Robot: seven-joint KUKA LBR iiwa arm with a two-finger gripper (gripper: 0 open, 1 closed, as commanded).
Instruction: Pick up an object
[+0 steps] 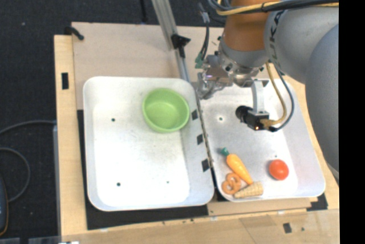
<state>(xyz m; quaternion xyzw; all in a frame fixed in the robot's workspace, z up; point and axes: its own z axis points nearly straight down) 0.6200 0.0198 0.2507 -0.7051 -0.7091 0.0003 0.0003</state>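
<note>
Camera view, fixed above the bench, showed the left bin (pixel 108 180) holding a green bowl (pixel 166 110), upright and sitting toward the bin's one o'clock corner, well clear of the near rim. Right of the divide, the right bin (pixel 296 140) held a small cluster at its seven o'clock corner: a toy carrot (pixel 237 167) lying on a slant, a pretzel (pixel 231 183) just beside its lower end, and an ice-cream cone (pixel 249 190) lying flat at the carrot's five o'clock, apparently touching it. A red tomato (pixel 278 169) sat apart from these, at the carrot's three o'clock. The arm (pixel 302 26) reached in from three o'clock, its orange band high over the bin, and the gripper (pixel 210 84) hung at the right bin's eleven o'clock corner, close to the divide. Wrist hardware and cabling crowded that spot, so how far it stood apart could not be told, and nothing could be seen in its grasp.
</note>
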